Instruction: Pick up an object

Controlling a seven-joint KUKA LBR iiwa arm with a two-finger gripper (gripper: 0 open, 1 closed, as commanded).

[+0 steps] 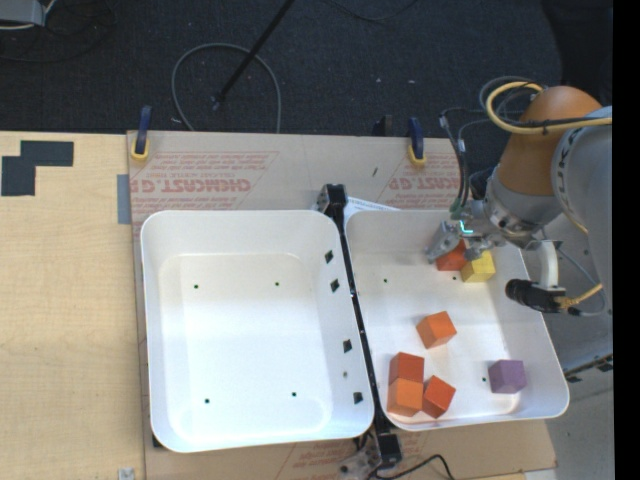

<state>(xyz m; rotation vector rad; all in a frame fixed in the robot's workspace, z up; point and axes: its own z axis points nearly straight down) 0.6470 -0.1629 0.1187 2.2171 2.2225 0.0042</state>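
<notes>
Standing at the near edge of the bench, I saw a dark clip or connector (378,452) half cut off below the seam between the two bins, too small to identify. Just beyond it, in the right bin (535,393), three orange blocks (416,386) huddled together against the near wall, touching so closely that their edges ran into one another and I could not say for certain how they were stacked. A purple cube (507,375) sat apart from them toward the bin's right corner. Farther in, a single orange cube (436,329) lay tilted near the middle of the floor.

The left bin (165,268) showed only bare white floor with a few dark specks. A black divider strip (348,298) ran along the seam between the bins.

Deeper in the right bin, the gripper (462,243) hung low over a red block (451,259) and a yellow cube (478,267) that touched each other. The red one was partly covered by the gripper's body, and I could not tell whether the tool was released or clenched, nor whether it had either block. The grey arm with its orange band (545,143) was cut off at the right, cables looping over it.

Beyond the bins lay cardboard (240,173) with mirrored red lettering, held by two blue-and-yellow clamps (141,134), then dark carpet with tangled cords.
</notes>
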